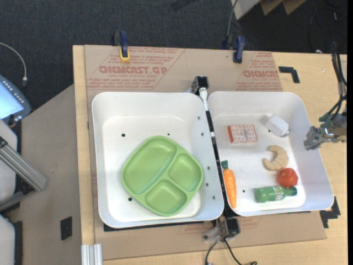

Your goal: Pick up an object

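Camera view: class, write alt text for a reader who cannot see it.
Two white bins sit side by side: the left bin holds a green divided plate; the right bin holds a carrot, croissant, tomato and green bottle.

Green divided plate (162, 174) in left bin (105, 148).

At the right edge, a small grey metal two-finger gripper (315, 137) sits low and points leftward, with thin dark and green cables rising from it toward the upper right.
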Robot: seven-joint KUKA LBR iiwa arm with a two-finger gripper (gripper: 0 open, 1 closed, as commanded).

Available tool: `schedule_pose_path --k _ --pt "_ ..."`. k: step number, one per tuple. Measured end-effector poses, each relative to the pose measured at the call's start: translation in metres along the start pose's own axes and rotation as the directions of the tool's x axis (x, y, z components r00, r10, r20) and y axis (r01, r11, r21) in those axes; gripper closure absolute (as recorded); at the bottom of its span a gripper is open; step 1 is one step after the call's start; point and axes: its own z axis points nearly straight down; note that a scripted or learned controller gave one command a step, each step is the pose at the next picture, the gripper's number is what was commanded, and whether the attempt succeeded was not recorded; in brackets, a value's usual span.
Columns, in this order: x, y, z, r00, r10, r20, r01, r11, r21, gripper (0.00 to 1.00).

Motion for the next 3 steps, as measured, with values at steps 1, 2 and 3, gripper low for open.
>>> schedule_pose_path --k 1,2,3 --pt "0.000 0.001 -0.033 1.000 0.000 0.000 0.000 1.000 0.001 1.00" --pt "0.055 -0.001 -0.019 1.000 -0.004 -0.006 0.004 1.000 0.009 1.00" --pt "0.106 0.009 -0.022 1.000 -0.006 -0.005 0.006 1.000 0.006 1.00"
